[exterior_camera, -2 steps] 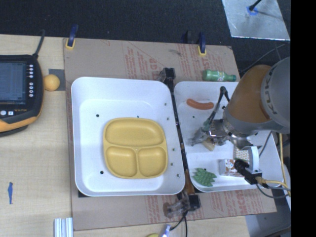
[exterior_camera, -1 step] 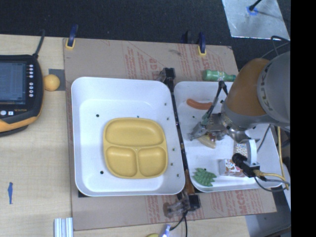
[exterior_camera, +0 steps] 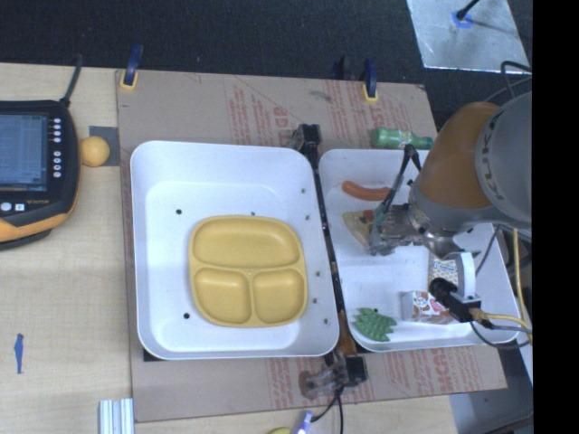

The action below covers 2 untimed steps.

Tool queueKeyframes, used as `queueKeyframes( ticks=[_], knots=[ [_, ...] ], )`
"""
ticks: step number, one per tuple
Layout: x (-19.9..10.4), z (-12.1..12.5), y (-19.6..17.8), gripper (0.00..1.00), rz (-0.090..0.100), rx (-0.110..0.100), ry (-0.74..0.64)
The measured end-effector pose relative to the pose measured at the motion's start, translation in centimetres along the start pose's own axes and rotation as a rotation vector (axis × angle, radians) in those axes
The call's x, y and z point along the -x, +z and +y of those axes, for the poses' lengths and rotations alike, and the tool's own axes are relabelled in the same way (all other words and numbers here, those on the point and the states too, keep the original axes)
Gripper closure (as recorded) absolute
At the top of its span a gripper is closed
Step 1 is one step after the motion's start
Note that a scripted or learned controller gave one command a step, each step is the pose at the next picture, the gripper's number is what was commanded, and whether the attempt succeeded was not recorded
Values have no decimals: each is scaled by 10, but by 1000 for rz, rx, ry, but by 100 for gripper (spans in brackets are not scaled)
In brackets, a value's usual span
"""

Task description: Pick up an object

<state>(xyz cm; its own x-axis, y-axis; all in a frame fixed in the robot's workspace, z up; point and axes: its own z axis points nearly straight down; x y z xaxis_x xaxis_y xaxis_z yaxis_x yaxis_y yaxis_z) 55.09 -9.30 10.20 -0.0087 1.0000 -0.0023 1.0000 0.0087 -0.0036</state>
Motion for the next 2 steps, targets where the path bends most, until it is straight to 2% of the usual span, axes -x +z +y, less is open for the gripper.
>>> queueKeyframes(
  ticks=[1,2],
  knots=[
    [0,0,0,0,0,0,0],
    [15,66,9,0,2,3,5]
  ],
)
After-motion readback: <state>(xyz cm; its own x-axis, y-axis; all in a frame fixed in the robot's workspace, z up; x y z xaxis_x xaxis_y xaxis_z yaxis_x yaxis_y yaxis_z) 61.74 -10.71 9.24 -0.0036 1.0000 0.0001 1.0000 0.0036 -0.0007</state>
